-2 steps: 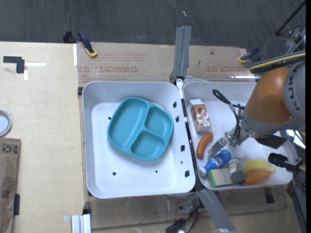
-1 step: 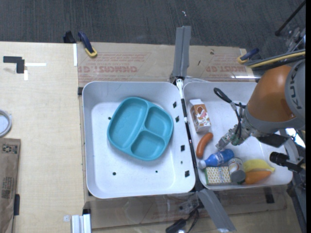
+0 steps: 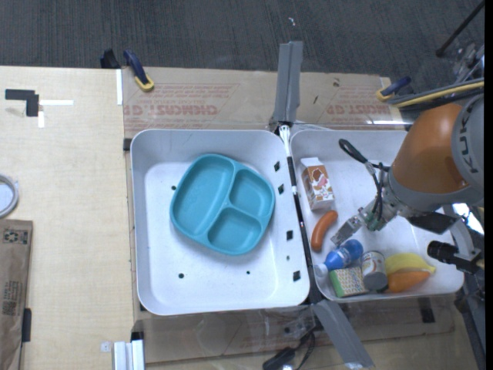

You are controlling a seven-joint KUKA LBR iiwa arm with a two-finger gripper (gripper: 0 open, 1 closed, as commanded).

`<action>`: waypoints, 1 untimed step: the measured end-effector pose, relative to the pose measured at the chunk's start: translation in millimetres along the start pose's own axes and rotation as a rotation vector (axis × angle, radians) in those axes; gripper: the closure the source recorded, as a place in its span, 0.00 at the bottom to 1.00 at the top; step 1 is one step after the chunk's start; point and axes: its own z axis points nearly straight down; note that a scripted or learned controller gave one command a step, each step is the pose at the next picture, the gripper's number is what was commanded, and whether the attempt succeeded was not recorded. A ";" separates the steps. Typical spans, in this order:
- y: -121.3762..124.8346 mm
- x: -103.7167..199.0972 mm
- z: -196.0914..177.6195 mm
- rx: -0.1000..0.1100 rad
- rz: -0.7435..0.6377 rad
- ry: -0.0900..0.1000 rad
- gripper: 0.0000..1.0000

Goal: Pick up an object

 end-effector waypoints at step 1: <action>-0.2 -1.3 -7.1 0.002 0.003 0.001 1.00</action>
